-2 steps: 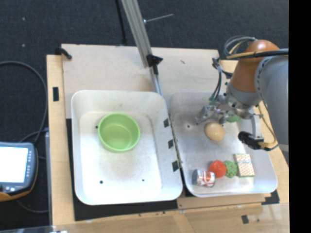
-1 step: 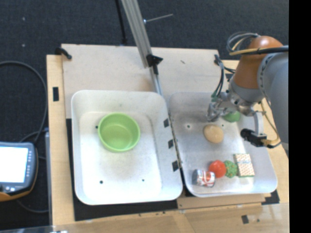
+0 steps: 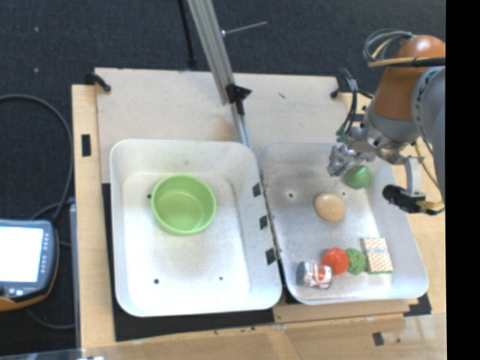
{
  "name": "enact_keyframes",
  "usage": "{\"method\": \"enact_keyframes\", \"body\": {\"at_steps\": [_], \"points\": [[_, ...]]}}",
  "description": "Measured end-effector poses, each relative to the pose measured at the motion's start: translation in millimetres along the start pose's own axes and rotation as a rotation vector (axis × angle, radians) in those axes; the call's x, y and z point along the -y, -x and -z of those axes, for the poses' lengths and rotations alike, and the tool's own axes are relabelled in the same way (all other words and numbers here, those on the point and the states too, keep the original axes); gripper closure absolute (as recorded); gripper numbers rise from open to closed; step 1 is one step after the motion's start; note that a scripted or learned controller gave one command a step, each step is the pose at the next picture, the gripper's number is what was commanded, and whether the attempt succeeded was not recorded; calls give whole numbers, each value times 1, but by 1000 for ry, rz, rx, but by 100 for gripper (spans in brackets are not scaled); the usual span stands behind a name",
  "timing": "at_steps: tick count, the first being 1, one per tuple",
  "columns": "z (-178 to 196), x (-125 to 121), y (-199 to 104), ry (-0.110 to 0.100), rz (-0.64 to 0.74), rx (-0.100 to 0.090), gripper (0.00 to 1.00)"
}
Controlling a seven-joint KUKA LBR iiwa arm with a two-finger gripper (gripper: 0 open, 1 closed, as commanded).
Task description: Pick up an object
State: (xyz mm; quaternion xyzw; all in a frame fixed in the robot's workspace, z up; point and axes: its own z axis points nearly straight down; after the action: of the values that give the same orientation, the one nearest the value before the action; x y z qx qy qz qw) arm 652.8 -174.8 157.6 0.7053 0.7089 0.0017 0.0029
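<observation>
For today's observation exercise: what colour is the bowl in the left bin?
Light green, clearest in the camera view: the bowl.

Bright even overhead light, faint shadows, soft slightly blurry focus

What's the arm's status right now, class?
Gripper over right bin, far end. Green ball right beside it, not seen held. Beige egg-shaped object lies nearby.

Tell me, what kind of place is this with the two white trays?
Most likely a robotics lab test bench. A grey and orange robot arm reaches over two white bins holding small props, such as a green bowl and a tan egg-shaped object, and a handheld control screen sits beside the bench.
</observation>
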Motion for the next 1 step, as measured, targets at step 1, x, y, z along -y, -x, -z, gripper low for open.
{"method": "enact_keyframes", "body": {"at_steps": [1], "points": [[65, -4, 3, 2, -1, 1, 100]]}}
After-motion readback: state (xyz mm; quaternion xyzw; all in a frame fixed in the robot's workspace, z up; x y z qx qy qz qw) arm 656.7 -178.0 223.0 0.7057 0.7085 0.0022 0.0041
